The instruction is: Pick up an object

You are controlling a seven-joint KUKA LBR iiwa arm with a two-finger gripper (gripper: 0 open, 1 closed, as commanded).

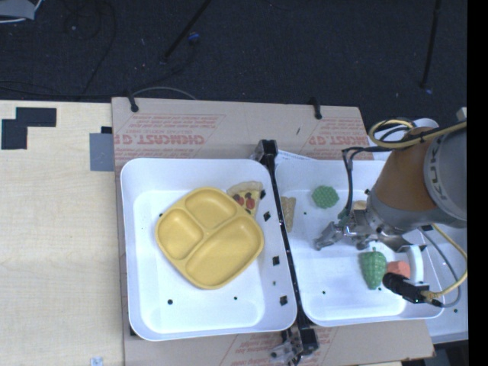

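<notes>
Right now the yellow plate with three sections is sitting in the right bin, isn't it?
Not quite. The camera view shows the yellow plate with three sections sitting in the left bin, not the right one. The right bin holds the green items beside the end effector.

Robotics lab, grey arm (pixel 427 181), white bins (pixel 145 296) on cardboard-covered bench (pixel 229 128), loose cables (pixel 183 36)

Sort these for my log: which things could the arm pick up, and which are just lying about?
For picking:
green ball
green strawberry-shaped toy
pizza slice
yellow plate

Lying about:
white bins
cardboard
cables
</notes>
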